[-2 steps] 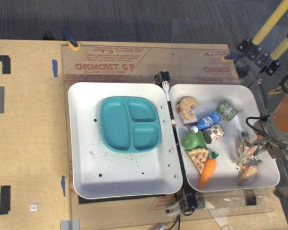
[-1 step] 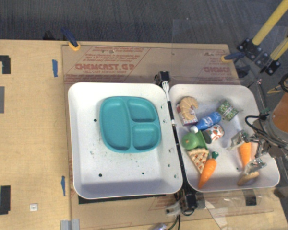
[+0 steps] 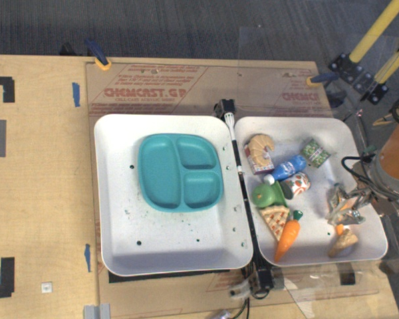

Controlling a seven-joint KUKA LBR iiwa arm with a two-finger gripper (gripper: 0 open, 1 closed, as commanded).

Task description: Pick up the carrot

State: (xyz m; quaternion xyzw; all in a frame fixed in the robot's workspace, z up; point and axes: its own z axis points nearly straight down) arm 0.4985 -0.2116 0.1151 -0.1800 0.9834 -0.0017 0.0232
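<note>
I am looking at the carrot (image 3: 287,238), which is lying in the right bin (image 3: 374,244) near its front edge, tilted with the green top pointing up toward the middle of the bin and the orange tip pointing down toward the front wall. Right against the carrot's upper left side a pizza slice (image 3: 274,220) is resting, and just above that a green pear-shaped toy (image 3: 268,195) is sitting, with a blue bottle (image 3: 287,169) and a bread piece (image 3: 259,150) farther beyond. I am judging the carrot to be a light, stiff toy with a smooth tapering body that could slip, so I would take it across the thicker part just below the leaves, from the side away from the pizza slice. The gripper (image 3: 344,207) is hovering well to the right of the carrot, near the bin's right wall, above a small tan piece (image 3: 343,242); whether the jaws are spread or closed I cannot tell from this blur. Left of the carrot's bin, the other bin is carrying a teal divided plate (image 3: 181,172).
</note>
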